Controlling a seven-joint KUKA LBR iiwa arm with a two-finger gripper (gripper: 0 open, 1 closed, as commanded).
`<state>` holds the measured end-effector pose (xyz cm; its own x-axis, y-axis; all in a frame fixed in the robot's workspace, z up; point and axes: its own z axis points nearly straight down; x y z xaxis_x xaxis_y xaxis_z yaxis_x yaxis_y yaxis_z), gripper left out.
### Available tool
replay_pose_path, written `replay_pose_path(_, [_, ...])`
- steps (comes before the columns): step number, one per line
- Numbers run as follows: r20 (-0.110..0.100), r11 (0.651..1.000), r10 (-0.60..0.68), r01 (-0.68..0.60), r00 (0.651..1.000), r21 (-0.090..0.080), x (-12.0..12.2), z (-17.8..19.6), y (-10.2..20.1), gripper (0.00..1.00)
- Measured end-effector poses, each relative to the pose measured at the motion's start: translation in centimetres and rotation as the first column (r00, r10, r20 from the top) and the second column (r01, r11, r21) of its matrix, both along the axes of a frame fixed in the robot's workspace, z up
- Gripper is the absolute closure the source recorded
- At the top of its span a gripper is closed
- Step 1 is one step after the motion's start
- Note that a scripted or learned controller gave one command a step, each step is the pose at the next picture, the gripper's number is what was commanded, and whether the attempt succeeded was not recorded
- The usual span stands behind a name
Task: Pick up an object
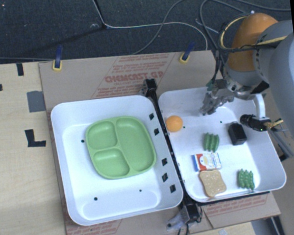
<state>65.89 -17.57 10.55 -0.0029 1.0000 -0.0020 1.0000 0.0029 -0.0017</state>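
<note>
Reaching in from the right side of the camera view, the grey arm [281, 66] holds its tool [210, 105] over the back part of the right bin [279, 170]. The tool is tilted toward the left and is above the bare white floor of this bin. From this angle it is not possible to tell if the tool is open or closed, and it also cannot be told whether it touches the floor.

The things that can be picked up all lie in the right bin. An orange ball [174, 123] is near the left wall, a little apart from the tool. A black block [237, 133] lies to the right, below the tool. A small green piece [211, 142] lies in the middle. Just under it is a flat packet [206, 161] in red, white and blue. A slice of toast [212, 183] is touching the packet's lower edge. A second green piece [245, 179] is beside the toast, near the front right corner.

The left bin [68, 166] holds a green divided plate [121, 147], which lies flat in the middle. Both bins stand side by side on the worktop [16, 178].
</note>
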Motion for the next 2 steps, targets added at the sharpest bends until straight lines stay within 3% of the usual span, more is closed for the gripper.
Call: replay_pose_path(2, [0.004, 1.000, -0.001, 0.001, 1.000, 0.002, -0.1, 10.4, 1.7, 1.00])
